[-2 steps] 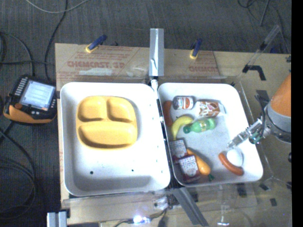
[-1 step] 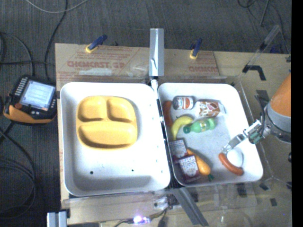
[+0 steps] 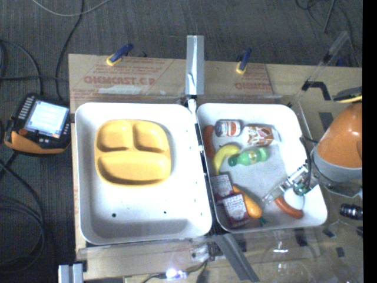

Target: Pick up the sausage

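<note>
The sausage [image 3: 288, 207] lies in the right bin's [image 3: 306, 139] near right corner, touching the gripper [image 3: 287, 188] just above it, whose fingers seem narrowly parted and grip nothing, a carrot [image 3: 250, 204] lying left.

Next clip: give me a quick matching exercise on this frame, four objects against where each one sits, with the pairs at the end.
Things:
1. sausage
2. yellow divided tray
3. banana
4. green bottle

Places:
A. in the left bin
B. lower right corner of the right bin, beside the gripper
C. middle of the right bin, right of the banana
D. near the right bin's left wall, left of the green bottle

Pairs: 1-B, 2-A, 3-D, 4-C
</note>
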